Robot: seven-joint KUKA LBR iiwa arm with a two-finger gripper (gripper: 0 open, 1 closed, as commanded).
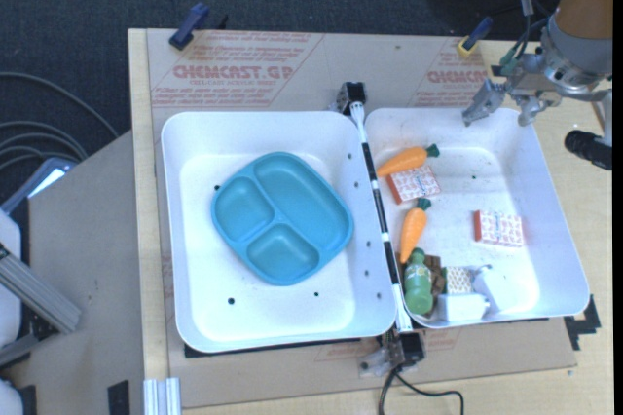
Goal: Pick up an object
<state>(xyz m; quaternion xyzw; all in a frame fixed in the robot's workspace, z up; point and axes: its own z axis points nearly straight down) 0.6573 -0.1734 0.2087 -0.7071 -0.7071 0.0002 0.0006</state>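
Observation:
My gripper [504, 108] hangs over the far edge of the right bin [545, 171], its two fingers spread apart with nothing between them. Below it in that bin lie an orange carrot [403, 159], a patterned red-and-white packet [415, 182], a second carrot [413, 230], a green bottle [418, 280], another red-patterned packet [498, 228] and some white and brown items [469, 291] in the near corner. A blue divided plate [280, 216] rests in the left bin [195, 160].
The bins sit on a cardboard sheet [243, 62] with blue clamps [188, 25] at its far edge. A black clip [351, 94] joins the bins at the far end of the shared rim. Cables lie at the left.

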